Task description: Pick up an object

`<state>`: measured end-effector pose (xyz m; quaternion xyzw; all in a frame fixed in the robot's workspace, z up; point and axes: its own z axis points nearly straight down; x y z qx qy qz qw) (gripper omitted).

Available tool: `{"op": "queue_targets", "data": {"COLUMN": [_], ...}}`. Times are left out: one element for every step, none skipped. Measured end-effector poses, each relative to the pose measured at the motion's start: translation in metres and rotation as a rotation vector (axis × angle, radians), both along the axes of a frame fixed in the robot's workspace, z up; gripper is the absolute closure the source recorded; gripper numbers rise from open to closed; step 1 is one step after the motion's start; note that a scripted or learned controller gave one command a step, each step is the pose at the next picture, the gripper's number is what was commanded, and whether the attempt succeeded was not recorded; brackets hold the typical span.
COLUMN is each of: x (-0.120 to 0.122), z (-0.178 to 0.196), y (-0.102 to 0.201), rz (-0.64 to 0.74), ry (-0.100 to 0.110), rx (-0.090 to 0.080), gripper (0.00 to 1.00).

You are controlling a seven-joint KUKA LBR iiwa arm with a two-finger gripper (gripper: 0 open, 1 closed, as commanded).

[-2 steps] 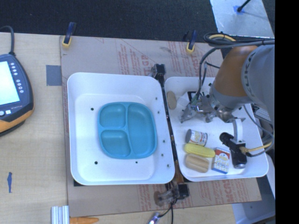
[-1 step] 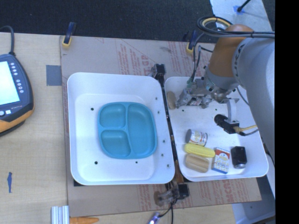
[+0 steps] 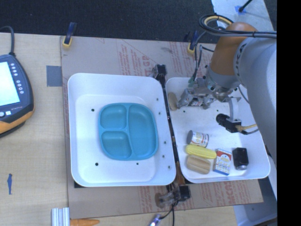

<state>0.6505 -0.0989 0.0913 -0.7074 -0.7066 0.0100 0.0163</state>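
My gripper [image 3: 189, 99] hangs low over the far left corner of the right bin [image 3: 263, 173]. A small tan object [image 3: 172, 101] lies just left of it against the bin wall; I cannot tell whether they touch. Toward the front of that bin lie a small can [image 3: 199, 139], a yellow corn cob [image 3: 201, 151], a tan bun [image 3: 198, 164], a red and white box [image 3: 223, 161] and a black block [image 3: 240, 157].
The left bin [image 3: 82, 86] holds a blue divided plate [image 3: 128, 131]. A handheld control pad [image 3: 11, 91] rests on the bench at the far left. Clamps [image 3: 160, 70] sit at the seam between the bins.
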Motion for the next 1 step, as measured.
{"op": "queue_targets", "data": {"x": [0.0003], "z": [-0.0003], "y": [-0.0111], "rz": [-0.001], "ry": [-0.002], "rx": [0.001], "gripper": [0.00]}}
